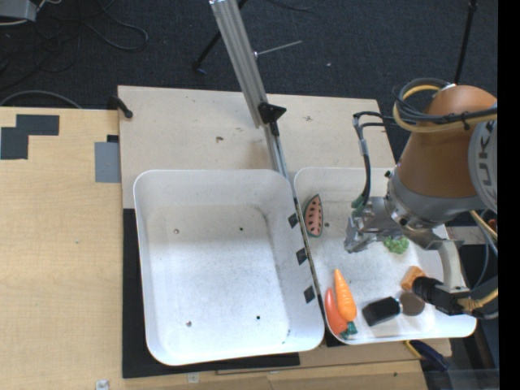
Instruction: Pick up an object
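From the camera view, the metal two-finger tool (360, 236) hangs low in the right shallow white plastic bin (321, 177) — whether it grips anything cannot be told. The orange plastic carrot (344, 297) lies near the front rim; nothing looks lifted yet.

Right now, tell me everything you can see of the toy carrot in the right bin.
The carrot is an orange, plastic-looking toy cone with a small green leafy end. It lies flat in the right bin, near the near-left corner, pointed tip toward the far side, green end toward the near rim. Its left side rests against a red piece lying alongside it. It lies apart from the claw, which hangs farther back.
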Robot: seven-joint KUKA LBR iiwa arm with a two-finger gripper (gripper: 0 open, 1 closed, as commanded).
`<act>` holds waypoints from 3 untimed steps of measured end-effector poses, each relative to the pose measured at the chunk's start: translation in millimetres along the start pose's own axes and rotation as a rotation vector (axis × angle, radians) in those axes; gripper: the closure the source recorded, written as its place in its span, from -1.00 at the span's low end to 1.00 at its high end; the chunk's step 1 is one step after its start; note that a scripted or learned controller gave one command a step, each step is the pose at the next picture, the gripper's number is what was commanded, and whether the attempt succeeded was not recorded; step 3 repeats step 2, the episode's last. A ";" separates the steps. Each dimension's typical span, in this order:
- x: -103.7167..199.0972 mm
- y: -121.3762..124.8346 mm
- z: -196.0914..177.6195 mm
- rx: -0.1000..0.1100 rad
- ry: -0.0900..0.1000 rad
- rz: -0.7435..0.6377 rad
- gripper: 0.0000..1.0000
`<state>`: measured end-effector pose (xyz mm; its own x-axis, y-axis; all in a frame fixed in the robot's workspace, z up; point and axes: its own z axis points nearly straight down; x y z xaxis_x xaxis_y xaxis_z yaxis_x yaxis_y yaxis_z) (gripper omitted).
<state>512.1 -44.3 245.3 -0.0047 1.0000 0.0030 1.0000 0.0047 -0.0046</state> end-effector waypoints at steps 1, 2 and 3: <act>43.8 2.5 1.4 0.000 -0.001 0.001 1.00; 89.6 7.8 -1.3 -0.001 -0.001 0.001 1.00; 89.6 7.8 -1.3 -0.001 -0.001 0.001 1.00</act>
